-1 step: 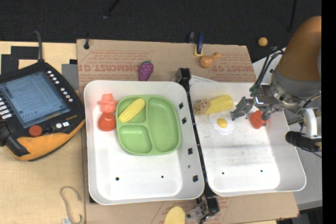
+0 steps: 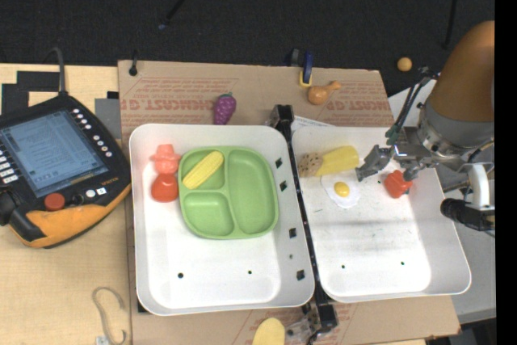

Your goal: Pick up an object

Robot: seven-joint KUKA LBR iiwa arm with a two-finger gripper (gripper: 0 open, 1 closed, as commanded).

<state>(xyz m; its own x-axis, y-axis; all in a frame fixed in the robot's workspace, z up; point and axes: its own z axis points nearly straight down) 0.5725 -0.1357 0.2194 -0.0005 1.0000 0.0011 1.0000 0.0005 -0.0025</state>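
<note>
My gripper (image 2: 389,167) hangs over the right part of the right bin (image 2: 396,254), on the grey arm that comes in from the right. A small red toy (image 2: 397,186) lies just beneath it on the bin floor; I cannot see whether the two touch. To the gripper's left lie a fried-egg toy (image 2: 342,191), a yellow wedge (image 2: 339,160) and a small brown piece (image 2: 309,164).
The left bin (image 2: 210,279) holds a green divided plate (image 2: 234,198) with a corn cob (image 2: 201,169), plus a pink toy (image 2: 165,158) and a red toy (image 2: 165,188). Behind the bins lie purple grapes (image 2: 224,107) and an orange gourd (image 2: 321,92). A control pendant (image 2: 56,161) sits far left.
</note>
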